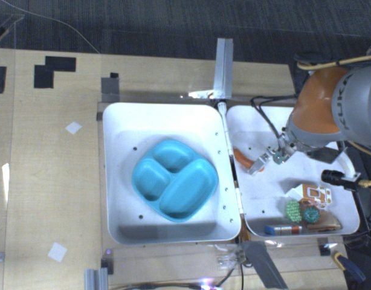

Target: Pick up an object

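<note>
while gripper (258, 164) hangs, grip unclear | bins: two | blue tray (174, 179): one | marker (284, 229): one

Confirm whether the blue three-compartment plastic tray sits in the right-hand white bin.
No. The blue three-compartment plastic tray lies in the left white bin, across the divider from the gripper.
</note>
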`<move>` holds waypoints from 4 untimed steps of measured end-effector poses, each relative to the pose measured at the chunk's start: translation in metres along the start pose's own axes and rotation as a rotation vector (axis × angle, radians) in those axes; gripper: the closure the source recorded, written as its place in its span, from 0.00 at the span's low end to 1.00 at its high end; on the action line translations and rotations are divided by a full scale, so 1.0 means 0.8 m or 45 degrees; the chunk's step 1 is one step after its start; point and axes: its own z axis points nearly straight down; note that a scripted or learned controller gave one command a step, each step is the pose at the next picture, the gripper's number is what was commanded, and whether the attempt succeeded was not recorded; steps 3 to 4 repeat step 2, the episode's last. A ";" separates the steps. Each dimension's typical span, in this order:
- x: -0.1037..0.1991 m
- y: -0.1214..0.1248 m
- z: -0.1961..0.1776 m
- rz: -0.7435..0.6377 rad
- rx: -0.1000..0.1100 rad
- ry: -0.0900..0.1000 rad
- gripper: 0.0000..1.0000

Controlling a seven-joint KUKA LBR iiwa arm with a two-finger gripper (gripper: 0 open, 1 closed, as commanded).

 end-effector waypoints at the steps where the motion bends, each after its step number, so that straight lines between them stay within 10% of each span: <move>1: -0.002 0.004 -0.017 -0.010 -0.010 -0.011 1.00; 2: -0.002 0.078 -0.122 0.273 0.006 0.005 1.00; 4: -0.002 0.078 -0.122 0.273 0.006 0.005 1.00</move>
